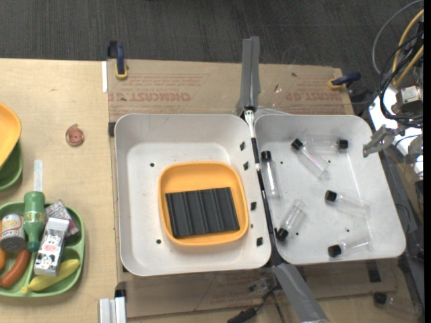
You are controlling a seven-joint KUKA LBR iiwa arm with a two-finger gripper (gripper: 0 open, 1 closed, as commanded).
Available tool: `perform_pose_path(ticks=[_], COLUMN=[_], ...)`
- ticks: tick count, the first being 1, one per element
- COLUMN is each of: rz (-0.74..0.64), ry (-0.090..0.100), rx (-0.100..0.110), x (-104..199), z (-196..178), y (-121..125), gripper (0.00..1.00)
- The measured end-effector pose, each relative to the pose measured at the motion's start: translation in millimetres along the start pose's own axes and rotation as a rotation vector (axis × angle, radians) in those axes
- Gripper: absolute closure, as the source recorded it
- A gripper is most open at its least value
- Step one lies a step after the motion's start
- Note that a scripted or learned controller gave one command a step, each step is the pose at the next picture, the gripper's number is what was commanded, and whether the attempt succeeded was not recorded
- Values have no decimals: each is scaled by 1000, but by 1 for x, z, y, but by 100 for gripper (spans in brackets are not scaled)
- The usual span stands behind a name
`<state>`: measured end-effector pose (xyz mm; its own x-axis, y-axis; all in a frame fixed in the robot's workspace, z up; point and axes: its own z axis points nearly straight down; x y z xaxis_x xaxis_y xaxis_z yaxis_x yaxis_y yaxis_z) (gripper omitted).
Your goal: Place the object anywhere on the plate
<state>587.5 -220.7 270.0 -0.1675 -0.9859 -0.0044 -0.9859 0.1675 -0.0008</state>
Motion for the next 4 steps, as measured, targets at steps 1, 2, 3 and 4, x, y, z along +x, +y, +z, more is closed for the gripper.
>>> perform_pose_path(ticks=[1, 2, 3, 4], rz=[-254, -391, -546, -729], ry=[-1, -1, -1, -2], rx=[2, 3, 2, -1], x=[-6, -14, -19, -19], z=[4, -33, -53, -21], y=[-38, -71, -70, -70], gripper=[0, 0, 0, 0])
